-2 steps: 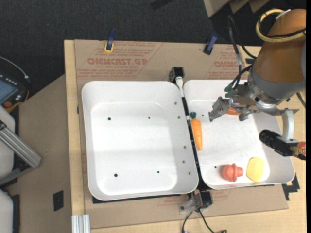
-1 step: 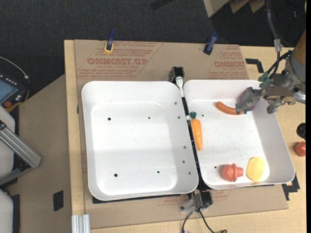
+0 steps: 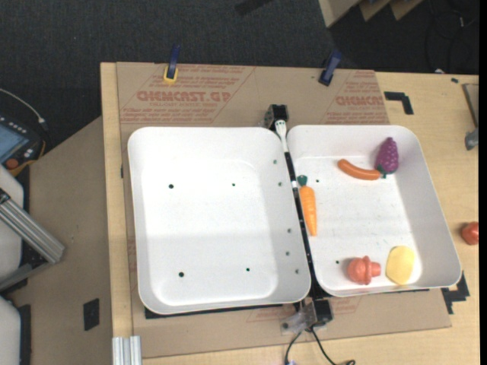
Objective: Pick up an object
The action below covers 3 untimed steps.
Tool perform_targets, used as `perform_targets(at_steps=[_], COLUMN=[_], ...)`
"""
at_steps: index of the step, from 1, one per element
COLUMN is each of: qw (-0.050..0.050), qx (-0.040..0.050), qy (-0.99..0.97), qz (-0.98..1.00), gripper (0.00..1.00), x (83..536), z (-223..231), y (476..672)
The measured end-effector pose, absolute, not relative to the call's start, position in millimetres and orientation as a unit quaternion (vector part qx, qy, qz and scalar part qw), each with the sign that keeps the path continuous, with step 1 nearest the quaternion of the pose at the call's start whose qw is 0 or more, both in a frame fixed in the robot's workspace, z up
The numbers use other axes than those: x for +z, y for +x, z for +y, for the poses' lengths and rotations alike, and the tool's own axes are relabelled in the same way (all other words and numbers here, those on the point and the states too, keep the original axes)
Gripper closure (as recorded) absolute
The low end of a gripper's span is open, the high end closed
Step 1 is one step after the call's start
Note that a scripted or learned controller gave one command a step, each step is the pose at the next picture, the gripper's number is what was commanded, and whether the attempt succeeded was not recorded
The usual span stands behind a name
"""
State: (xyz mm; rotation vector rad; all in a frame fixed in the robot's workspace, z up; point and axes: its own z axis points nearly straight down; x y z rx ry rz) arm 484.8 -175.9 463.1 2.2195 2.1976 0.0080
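Whether the gripper is open or closed, and whether it is carrying anything, I cannot tell. Judging from how things are lying, the pick is not yet begun: every object is resting on a surface and nothing is being lifted, so the whole task, from choosing a piece to closing on it and raising it, is still waiting.

The carrot (image 3: 306, 210) is serving as the landmark here. It is lying lengthwise in the right bin (image 3: 365, 219), pressing against that bin's inner wall, its green top pointing to the far side. Beyond the carrot and away from the wall, an orange sausage (image 3: 359, 170) is lying flat, with a purple bunch of grapes (image 3: 386, 155) touching its outer end. On the near side of the carrot, well apart from it, a red-orange toy (image 3: 363, 269) and a yellow lemon (image 3: 400, 265) are sitting just beside each other along the near rim.

Across the wall from the carrot, the left bin (image 3: 205, 226) is showing bare white floor with a few dark dots.

Any of the five pieces is looking reachable. The carrot, hugging the wall, is probably leaving the least room for a grasp.
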Motion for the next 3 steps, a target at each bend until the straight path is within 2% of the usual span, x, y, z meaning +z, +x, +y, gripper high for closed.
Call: perform_targets(at_steps=[1, 2, 3], qw=[0.007, 0.005, -0.007], qx=[0.0011, 0.0005, -0.0032], qy=[0.709, 0.707, 0.707], qz=[0.705, 0.707, 0.707], gripper=[0.0, 1.0, 1.0], x=[541, 547, 392], z=[-228, -224, -215], y=[481.3, 483.0, 478.3])
